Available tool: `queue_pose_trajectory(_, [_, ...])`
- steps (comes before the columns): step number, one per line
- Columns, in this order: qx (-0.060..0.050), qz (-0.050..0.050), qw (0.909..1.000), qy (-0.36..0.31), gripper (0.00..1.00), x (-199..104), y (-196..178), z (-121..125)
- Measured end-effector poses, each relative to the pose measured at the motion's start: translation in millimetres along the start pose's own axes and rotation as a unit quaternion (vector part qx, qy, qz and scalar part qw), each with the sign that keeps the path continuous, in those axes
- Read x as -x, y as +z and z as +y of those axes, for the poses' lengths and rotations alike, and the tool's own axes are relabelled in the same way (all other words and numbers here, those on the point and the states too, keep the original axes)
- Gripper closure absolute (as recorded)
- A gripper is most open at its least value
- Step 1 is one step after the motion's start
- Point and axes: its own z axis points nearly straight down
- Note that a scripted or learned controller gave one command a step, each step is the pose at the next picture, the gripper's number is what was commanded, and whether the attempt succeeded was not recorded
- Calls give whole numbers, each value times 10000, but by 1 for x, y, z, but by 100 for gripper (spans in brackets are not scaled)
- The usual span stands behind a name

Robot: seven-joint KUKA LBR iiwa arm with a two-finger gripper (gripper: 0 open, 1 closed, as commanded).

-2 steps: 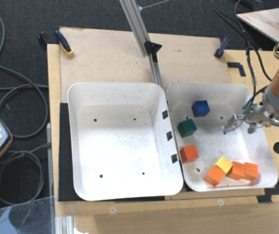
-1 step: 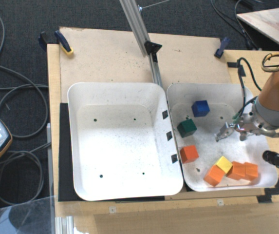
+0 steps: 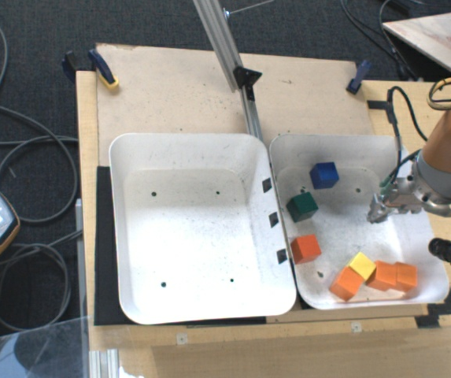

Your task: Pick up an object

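Blocks crowded in right bin (image 3: 414, 152), beside left bin (image 3: 131, 164): green (image 3: 302, 205), blue (image 3: 324, 175), red (image 3: 306, 248), then yellow (image 3: 362, 264) touching orange pair (image 3: 393, 276). Could jam on tight cluster or clip bin wall. Pincer (image 3: 378, 211) low over bare floor; opening impossible to tell.

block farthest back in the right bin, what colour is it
Blue. The block lies near the back of the right bin, clearest in the camera view.
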Motion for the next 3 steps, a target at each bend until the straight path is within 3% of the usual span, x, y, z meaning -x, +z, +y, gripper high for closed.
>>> queue_pose_trajectory(2, [34,-21,10000,-4,100,6,-129,6])
queue_pose_trajectory(3, [-26,1,10000,2,100,6,-97,6])
